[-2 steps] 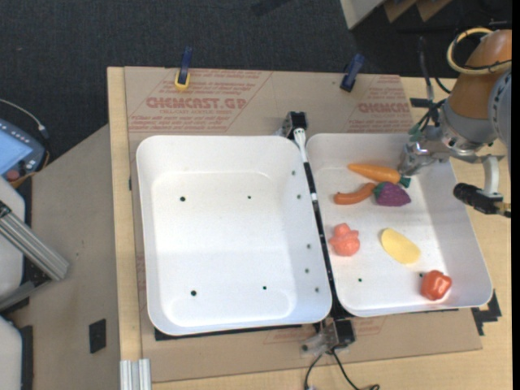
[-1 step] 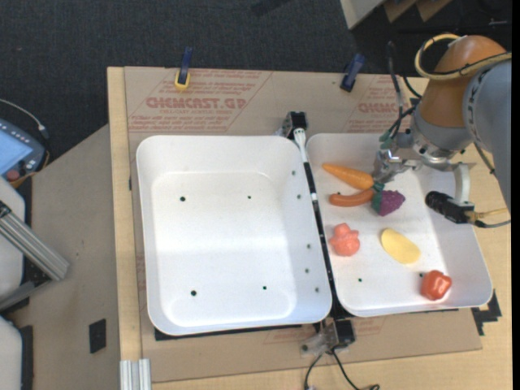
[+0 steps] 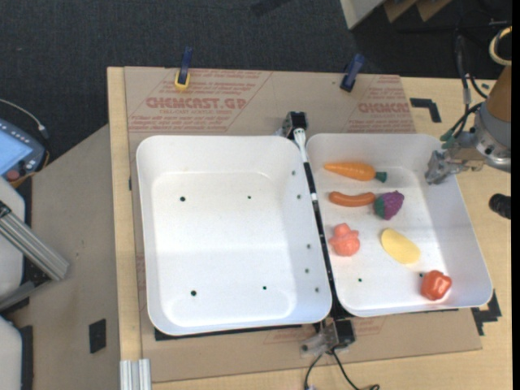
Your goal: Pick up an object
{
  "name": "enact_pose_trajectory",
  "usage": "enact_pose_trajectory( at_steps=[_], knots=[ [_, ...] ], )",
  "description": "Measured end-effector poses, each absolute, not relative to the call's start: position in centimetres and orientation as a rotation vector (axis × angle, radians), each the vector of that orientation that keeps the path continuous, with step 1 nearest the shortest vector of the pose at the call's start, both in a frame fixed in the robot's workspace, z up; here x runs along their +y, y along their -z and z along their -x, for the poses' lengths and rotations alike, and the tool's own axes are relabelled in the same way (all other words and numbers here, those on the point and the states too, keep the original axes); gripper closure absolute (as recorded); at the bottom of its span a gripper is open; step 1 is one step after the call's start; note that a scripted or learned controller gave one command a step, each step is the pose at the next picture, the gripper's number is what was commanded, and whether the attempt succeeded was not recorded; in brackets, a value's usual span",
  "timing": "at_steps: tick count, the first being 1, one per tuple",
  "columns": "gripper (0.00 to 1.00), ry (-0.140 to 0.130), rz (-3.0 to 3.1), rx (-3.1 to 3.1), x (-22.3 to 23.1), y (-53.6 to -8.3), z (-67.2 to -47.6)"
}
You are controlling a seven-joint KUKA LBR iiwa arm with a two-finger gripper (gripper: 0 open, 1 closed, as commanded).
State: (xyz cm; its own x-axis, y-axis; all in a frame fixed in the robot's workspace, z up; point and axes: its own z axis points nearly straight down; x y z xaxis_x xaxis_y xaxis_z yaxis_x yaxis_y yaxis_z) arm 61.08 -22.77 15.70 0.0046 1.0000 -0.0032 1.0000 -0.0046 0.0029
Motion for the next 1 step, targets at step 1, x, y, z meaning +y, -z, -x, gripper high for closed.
enact_pose_trajectory(
  at_steps=[1],
  knots=[
    [1.00, -0.004, -2.216, 2.221, -18.69, -19.15, -63.02]
  ],
)
